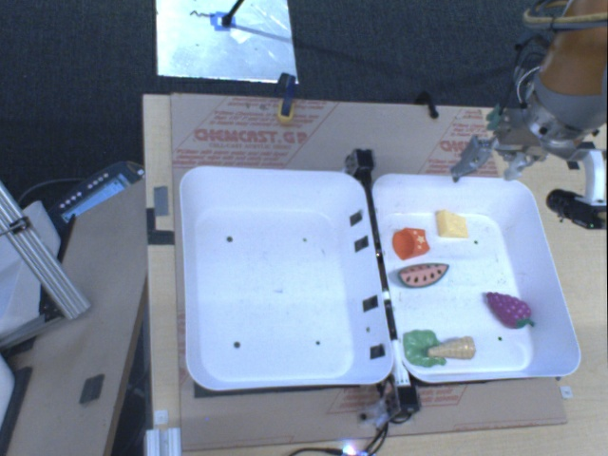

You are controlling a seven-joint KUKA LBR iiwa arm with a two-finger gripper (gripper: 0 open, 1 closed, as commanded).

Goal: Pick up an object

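Note:
The right bin [546, 255] holds several toy foods: a yellow cheese block [451, 223], an orange-red piece [410, 243], a watermelon slice [422, 275], purple grapes [509, 309], a green leafy piece [417, 345] and a pale cone [452, 349] lying against it. My gripper [493, 160] hangs above the far rim of the right bin, well beyond the cheese. Its two grey fingers are spread apart with nothing between them.
The left bin [275, 274] lies beside the right one, with a black hinge strip [375, 255] between them. A shiny metal plate [226, 27] rests at the far left. A yellow clip [286, 112] sits at the cardboard's far edge.

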